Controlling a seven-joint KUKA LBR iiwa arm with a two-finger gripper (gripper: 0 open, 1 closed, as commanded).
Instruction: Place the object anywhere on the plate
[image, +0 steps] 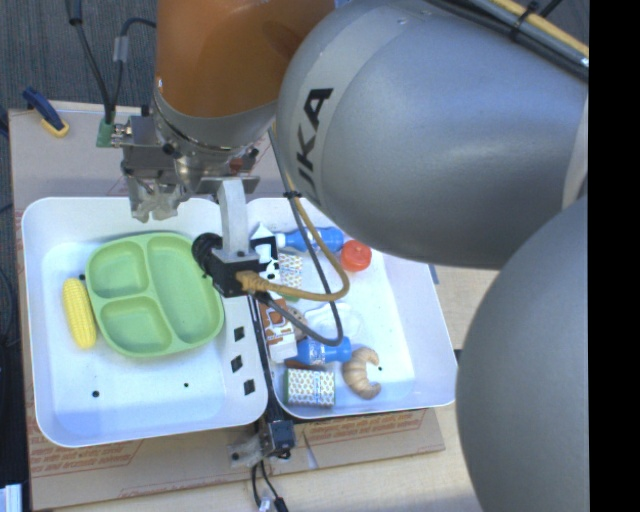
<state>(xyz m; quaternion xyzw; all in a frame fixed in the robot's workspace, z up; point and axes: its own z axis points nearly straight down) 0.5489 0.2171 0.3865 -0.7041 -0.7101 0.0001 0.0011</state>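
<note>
Across the grey arm (440, 130) run black letters "KA", while the gripper (155, 205) hangs over the left bin's far edge, its state unclear, and the corn cob (79, 312) lies just left of the green plate (150, 295).

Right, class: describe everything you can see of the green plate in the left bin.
The green plate is a light green, rounded tray that looks like matte plastic, split by raised ridges into three compartments: two on its left, one longer on its right. It lies flat on the floor of the left bin, toward the back. A yellow corn cob lies beside its left edge. The gripper's black part overlaps its upper right rim.
</note>
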